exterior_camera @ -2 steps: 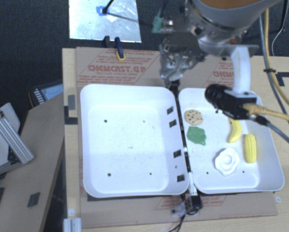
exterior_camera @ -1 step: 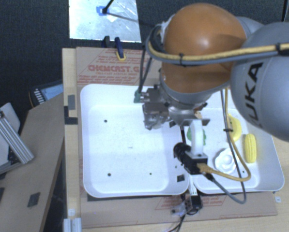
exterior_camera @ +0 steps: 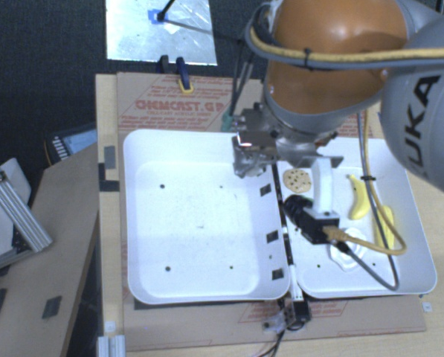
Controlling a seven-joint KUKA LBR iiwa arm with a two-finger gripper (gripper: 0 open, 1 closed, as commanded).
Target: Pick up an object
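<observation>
The gripper (exterior_camera: 245,163) hangs over the left bin's (exterior_camera: 155,274) far right corner; I cannot tell whether it is open or closed. The right bin (exterior_camera: 419,274) holds 1 round tan cookie (exterior_camera: 297,178) with dark chips and 1 yellow banana (exterior_camera: 358,198), lying apart.

The left bin (exterior_camera: 192,222) is showing plain white with a few dark dots, the right bin (exterior_camera: 411,262) is showing white too, and the cardboard (exterior_camera: 177,104) beneath is showing brown with red lettering. A banana (exterior_camera: 358,195) is showing yellow, a round biscuit (exterior_camera: 297,178) is showing tan with dark speckles, and the arm (exterior_camera: 422,110) is showing grey below its orange band (exterior_camera: 333,28).
</observation>
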